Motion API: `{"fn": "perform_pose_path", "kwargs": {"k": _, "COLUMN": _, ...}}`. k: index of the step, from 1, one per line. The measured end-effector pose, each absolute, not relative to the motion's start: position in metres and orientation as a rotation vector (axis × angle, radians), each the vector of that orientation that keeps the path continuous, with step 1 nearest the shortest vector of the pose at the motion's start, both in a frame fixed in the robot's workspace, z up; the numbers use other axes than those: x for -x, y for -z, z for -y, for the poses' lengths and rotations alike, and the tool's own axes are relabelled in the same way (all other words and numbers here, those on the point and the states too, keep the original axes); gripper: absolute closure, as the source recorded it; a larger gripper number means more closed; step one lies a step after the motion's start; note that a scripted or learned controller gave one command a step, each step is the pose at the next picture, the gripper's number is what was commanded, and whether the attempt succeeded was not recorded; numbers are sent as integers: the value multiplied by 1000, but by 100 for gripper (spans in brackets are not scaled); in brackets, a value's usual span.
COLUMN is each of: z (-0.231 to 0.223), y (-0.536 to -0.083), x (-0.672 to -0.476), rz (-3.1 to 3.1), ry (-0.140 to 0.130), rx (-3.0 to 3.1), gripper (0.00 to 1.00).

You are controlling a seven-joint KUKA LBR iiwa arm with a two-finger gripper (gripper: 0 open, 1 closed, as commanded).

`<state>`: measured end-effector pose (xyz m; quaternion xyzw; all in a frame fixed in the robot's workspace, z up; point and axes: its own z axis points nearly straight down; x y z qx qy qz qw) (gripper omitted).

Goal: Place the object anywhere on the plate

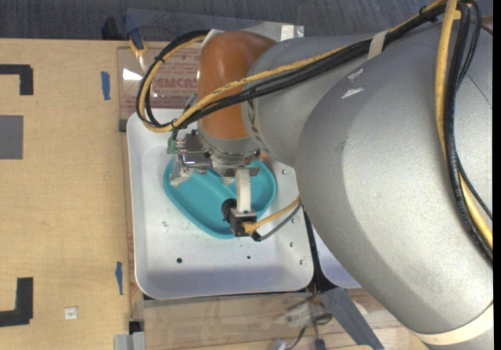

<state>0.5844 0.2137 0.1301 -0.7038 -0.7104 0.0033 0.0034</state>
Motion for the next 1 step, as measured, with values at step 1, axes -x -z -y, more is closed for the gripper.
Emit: {"fn": "perform_pose_path", "kwargs": {"k": 1, "z": -211, "y": -145, "x": -588, "rz": 2223, "ry": 3, "rx": 2218, "gripper": 100}}
